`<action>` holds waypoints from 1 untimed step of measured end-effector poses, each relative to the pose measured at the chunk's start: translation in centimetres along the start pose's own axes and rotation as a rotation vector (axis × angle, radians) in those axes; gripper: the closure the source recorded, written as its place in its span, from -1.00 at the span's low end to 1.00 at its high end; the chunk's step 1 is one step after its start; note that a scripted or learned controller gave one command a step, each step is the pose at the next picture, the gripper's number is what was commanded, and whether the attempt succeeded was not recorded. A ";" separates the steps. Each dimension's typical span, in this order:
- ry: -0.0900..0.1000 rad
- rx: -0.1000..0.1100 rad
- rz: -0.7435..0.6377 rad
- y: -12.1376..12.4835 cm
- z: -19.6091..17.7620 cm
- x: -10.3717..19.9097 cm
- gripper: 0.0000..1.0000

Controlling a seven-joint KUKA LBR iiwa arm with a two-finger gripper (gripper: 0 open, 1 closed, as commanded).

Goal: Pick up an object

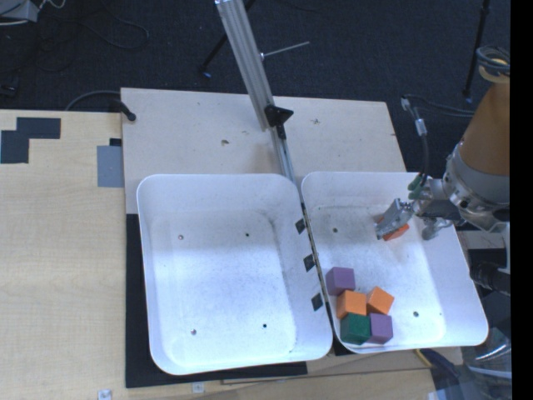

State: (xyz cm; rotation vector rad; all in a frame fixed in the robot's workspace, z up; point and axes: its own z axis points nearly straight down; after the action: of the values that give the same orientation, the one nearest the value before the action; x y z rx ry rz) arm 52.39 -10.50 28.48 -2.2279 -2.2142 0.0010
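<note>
Bench: pale board carrying two shallow white bins side by side, divided by a slanted aluminium rail with black clips along the shared edge. Left bin: white, only small dark specks and holes on its floor. Right bin: white, holding a tight cluster of foam cubes near its front left corner, namely one purple cube at the back of the group, one orange cube just in front of it, a second orange cube beside that, one green cube at the front, and a second purple cube touching the green one. Arm: grey with orange band, entering from the right over the right bin's far right part. Gripper: low over the bin floor, well apart from the cluster, fingers closed around a small orange cube whose orange face shows beneath the grey fingertip.
</note>
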 end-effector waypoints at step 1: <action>0.002 0.011 -0.003 -2.4 13.0 -5.2 -1.00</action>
State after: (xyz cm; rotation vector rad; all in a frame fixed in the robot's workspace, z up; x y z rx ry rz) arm 49.99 -15.67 15.43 -2.2184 -2.2110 0.0110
